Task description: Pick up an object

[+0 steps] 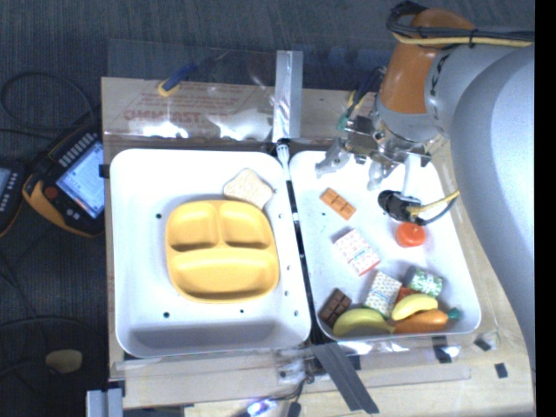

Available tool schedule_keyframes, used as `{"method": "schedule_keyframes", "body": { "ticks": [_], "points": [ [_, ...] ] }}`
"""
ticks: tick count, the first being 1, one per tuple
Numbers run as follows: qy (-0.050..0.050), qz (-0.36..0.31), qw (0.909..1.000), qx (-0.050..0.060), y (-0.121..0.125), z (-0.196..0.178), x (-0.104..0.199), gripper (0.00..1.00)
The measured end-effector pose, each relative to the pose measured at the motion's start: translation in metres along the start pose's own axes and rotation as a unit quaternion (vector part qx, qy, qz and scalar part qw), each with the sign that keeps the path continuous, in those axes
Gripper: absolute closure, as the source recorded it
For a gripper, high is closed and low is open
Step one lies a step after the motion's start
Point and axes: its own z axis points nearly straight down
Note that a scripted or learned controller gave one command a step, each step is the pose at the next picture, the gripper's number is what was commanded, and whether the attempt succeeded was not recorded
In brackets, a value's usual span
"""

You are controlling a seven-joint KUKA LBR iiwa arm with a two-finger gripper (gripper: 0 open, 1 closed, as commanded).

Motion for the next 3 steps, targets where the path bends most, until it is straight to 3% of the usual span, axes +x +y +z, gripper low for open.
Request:
{"method": "schedule_keyframes", "body": {
  "ticks": [1, 2, 3],
  "points": [
    [0.002, 0.028, 0.9996, -0.008, 0.017, 0.091, -0.058, 0.00],
    [0.001, 0.025, 0.9996, -0.010, 0.018, 0.079, -0.056, 1.00],
    [0.001, 0.025, 0.9996, -0.010, 0.018, 0.079, -0.056, 0.00]
  ]
}}
